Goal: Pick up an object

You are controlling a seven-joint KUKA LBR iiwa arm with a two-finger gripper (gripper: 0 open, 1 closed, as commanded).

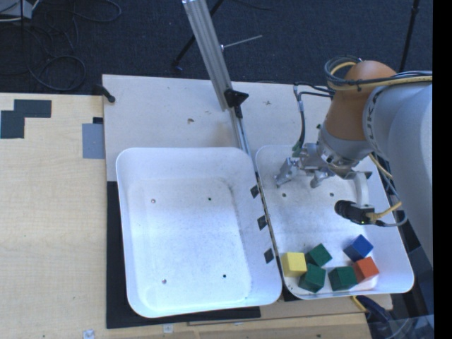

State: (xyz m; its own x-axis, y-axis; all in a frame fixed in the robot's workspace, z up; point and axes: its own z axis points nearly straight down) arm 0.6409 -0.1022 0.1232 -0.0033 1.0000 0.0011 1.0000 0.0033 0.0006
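- Landmark: the right bin [282,210], one of two white bins side by side on the counter [162,111].
- Blocks sit clustered along this bin's near edge: yellow block [294,263], three green blocks [319,255], [312,279], [342,278], blue block [359,246], orange block [366,268]. Several touch or nearly touch.
- Gripper [302,172] hangs over the far part of the same bin, near its back rim and well apart from the cluster.
- From the gripper, the blocks lie toward the near edge of the bin and slightly toward the arm's side; the yellow block and the upper green one look nearest.
- Blocks are roughly cubic, so no long axis to line up with.
- Gripper fingers look splayed apart, nothing between them and touching no block.
- Judgement: no grasp yet; the crowded blocks may hinder a clean pinch.
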